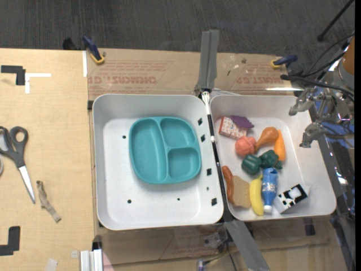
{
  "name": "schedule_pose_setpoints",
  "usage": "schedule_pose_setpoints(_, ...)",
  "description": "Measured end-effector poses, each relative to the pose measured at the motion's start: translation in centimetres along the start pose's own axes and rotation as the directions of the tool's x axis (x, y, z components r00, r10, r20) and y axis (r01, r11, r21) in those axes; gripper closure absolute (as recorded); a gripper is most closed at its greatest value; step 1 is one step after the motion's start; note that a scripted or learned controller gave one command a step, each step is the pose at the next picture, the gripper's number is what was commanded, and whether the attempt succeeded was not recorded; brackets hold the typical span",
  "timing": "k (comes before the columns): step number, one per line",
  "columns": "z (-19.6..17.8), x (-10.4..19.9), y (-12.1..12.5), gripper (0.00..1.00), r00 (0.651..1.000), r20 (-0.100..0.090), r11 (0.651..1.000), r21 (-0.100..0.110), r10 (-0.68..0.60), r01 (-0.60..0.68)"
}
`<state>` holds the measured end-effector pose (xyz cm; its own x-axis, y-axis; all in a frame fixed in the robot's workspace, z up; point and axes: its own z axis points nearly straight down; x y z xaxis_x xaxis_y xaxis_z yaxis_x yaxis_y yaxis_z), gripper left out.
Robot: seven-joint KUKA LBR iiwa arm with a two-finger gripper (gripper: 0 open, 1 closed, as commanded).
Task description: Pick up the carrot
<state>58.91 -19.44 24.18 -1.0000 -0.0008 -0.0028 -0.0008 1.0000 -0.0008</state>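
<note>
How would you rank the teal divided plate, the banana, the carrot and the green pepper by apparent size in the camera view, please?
Largest to smallest, as they look:
1. teal divided plate, by far the largest
2. banana
3. carrot
4. green pepper
The banana and carrot look close in length, so that pair is uncertain.

A teal divided plate point(166, 149) lies in the left bin point(104, 168). Right of the plate, in the other bin point(316, 208), are a banana point(256, 196), a blue bottle point(269, 187) and a peach point(245, 146). Far left of the plate lie scissors point(17, 157).
</note>
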Motion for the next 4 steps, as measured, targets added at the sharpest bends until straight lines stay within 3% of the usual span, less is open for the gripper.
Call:
schedule_pose_setpoints(1, 14.9, 0.6, -0.1, 0.00, 0.985, 0.000, 0.985, 0.000, 0.171, -0.171)
schedule_pose_setpoints(2, 13.8, 0.4, 0.0, 1.00, 0.986, 0.004, 0.986, 0.001, 0.166, -0.166)
schedule_pose_setpoints(3, 4.1, 2.1, 5.8, 1.00, 0.998, 0.002, 0.998, 0.000, 0.061, -0.061)
schedule_pose_setpoints(4, -3.6, 3.8, -2.6, 1.00, 1.000, 0.001, 1.000, 0.000, -0.010, 0.010)
